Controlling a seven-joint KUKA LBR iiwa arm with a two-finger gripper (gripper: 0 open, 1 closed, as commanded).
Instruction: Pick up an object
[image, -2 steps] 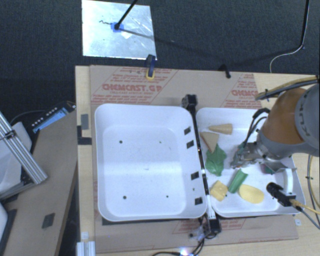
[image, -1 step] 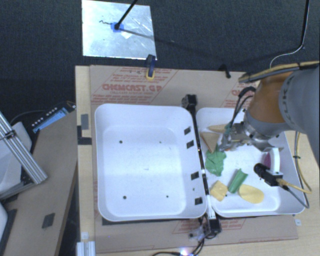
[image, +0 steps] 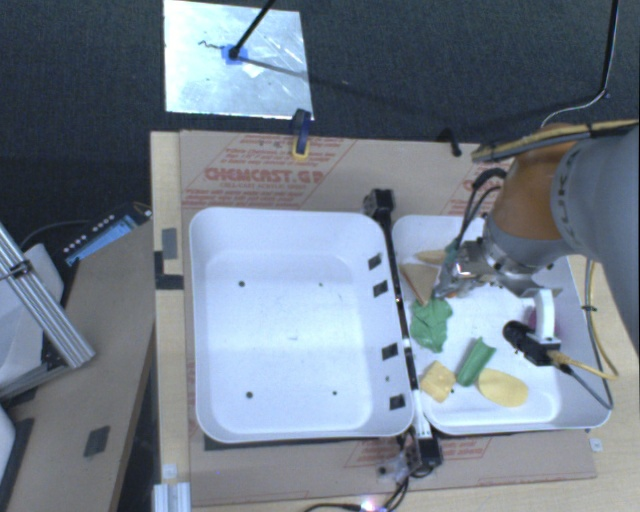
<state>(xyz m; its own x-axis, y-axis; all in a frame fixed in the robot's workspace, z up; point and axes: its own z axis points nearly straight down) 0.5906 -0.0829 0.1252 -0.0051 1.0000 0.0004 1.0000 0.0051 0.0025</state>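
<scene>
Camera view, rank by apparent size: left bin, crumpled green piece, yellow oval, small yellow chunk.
1. left bin
2. crumpled green piece and yellow oval: too alike to split
3. small yellow chunk

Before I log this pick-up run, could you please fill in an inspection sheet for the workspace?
Surface: white left bin and right bin side by side on a lettered board.
Job's things: right bin holds a crumpled green piece, green block, yellow chunk, yellow oval, tan piece.
Clutter: blue-and-yellow clamp at the board's far edge.
Grippers: gripper low over the right bin, just above the crumpled green piece; grasp cannot be told.
Cables: black cable, upper right.
Surroundings: shiny sheet on dark floor; metal frame at left.
</scene>
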